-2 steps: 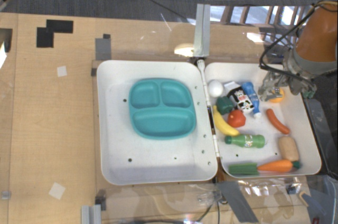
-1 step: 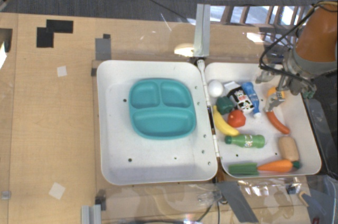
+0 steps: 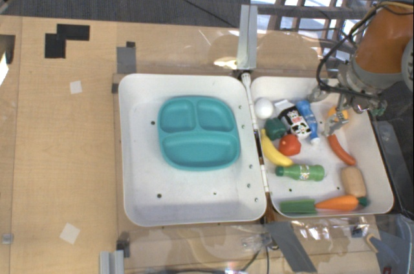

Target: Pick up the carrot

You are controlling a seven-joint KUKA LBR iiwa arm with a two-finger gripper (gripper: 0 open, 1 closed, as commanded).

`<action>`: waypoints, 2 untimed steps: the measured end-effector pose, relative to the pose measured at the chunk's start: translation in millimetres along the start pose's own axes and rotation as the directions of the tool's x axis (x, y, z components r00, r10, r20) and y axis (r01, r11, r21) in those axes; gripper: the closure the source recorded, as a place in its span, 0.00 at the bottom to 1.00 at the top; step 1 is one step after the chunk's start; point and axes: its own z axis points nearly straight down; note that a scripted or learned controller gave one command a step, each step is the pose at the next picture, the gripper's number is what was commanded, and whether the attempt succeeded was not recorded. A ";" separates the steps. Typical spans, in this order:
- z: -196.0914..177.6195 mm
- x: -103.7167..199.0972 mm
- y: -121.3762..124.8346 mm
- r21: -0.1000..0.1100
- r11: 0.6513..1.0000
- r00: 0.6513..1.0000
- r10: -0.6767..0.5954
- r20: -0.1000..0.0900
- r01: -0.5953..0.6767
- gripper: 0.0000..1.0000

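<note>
Carrot (image 3: 336,203) looks like light, stiff, slick plastic, lying well below the end effector (image 3: 339,116); grab mid-body crosswise. Can't tell if it's spread or pressed together.

Carrot (image 3: 337,203): orange toy, tapered body with a green leafy end at its right. It lies flat, roughly horizontal, along the front edge of the right bin, tip pointing left and touching a dark green vegetable. A tan piece sits just behind it.
</note>
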 end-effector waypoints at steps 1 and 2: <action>-1.4 -10.0 -5.9 0.001 0.981 0.981 -0.191 -0.002 0.191 0.00; -29.9 -11.0 -3.4 -0.002 0.978 0.978 -0.209 -0.001 0.209 0.00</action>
